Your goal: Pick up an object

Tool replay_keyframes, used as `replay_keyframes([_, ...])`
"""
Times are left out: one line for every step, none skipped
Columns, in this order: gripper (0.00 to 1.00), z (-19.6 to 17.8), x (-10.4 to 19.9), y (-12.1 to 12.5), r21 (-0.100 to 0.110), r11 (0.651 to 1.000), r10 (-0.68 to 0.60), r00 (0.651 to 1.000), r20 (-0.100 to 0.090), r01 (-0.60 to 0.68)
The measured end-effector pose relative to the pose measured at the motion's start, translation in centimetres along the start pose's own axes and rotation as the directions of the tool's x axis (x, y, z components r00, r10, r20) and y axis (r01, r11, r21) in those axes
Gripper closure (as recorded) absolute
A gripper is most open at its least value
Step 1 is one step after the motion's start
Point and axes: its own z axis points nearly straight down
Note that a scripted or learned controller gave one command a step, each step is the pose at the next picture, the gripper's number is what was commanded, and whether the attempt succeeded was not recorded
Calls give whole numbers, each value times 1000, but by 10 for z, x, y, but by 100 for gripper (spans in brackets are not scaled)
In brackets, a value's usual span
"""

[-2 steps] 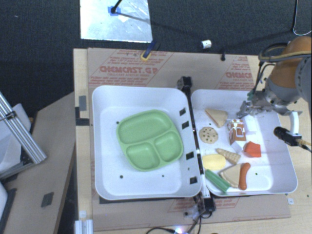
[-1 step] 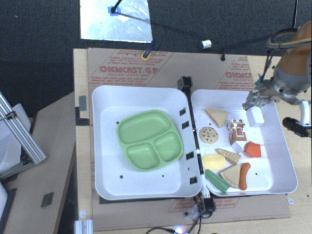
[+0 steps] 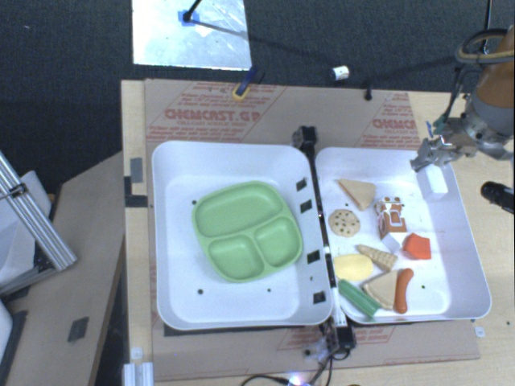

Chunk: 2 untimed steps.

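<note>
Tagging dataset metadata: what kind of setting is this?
Likely a robotics lab pick-and-place bench: two white bins on a board, toy food such as a cookie, a green divided plate, and the gripper above.

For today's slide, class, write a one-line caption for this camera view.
Gripper at the right bin's far edge above toy food; green divided plate in the left bin.

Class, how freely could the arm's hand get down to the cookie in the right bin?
Probably yes. The cookie lies flat with bare bin floor around it, apart from the other toy foods, and nothing lies on it. The hand is above the same bin's far edge.
</note>
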Motion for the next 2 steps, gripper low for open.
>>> replay_keyframes([100,-23,0,1,2,1000,-1,1000,-1,1])
replay_keyframes([100,-14,40,-28,8,1000,-3,1000,-3,3])
